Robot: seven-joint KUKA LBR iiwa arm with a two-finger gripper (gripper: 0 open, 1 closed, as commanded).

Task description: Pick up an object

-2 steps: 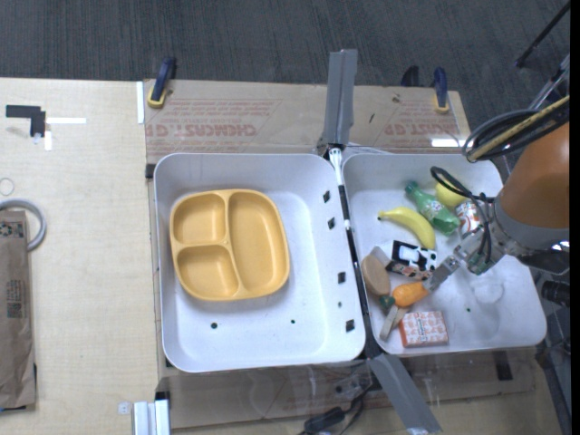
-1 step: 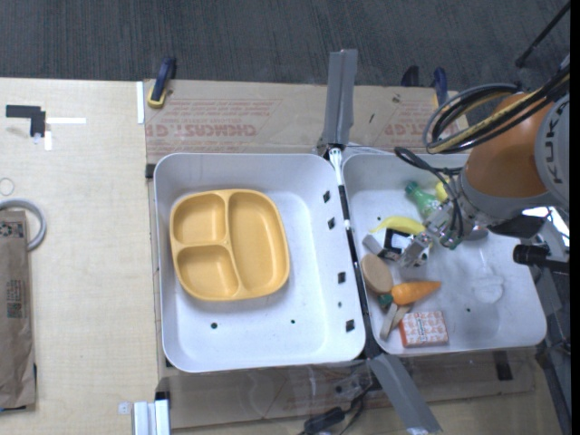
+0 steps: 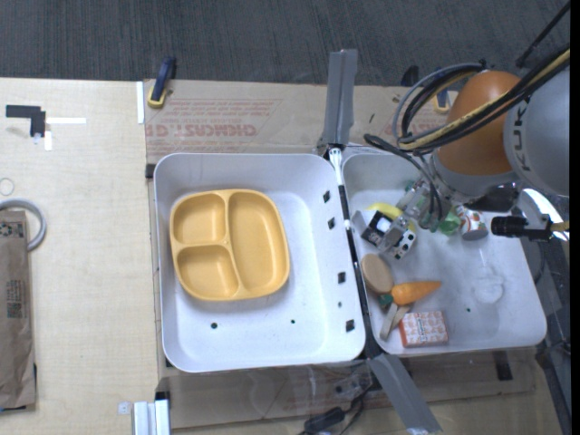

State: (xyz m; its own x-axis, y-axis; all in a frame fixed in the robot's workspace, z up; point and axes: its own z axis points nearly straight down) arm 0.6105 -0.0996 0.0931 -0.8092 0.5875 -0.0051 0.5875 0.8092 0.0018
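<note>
arm (image 3: 489, 120) low over right bin (image 3: 507, 324), jaws state cannot tell; carrot (image 3: 417, 291) near; yellow tray (image 3: 230, 244) in left bin (image 3: 181, 333)

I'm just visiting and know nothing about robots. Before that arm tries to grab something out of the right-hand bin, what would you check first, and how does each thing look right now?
1. Things to pick are in the right bin: ok. A carrot, a small red box and a round brown piece lie there.
2. Claw is over that bin: ok, it sits low at the bin's upper left.
3. Claw open and ready: cannot tell, cables and small items crowd it.
4. Claw already holds something: cannot tell.
5. Target stands apart from its neighbours: not ok. The carrot touches the brown piece, and the items by the claw are bunched together.
6. Left bin has room for a drop: ok, beside the yellow divided plate.
</note>
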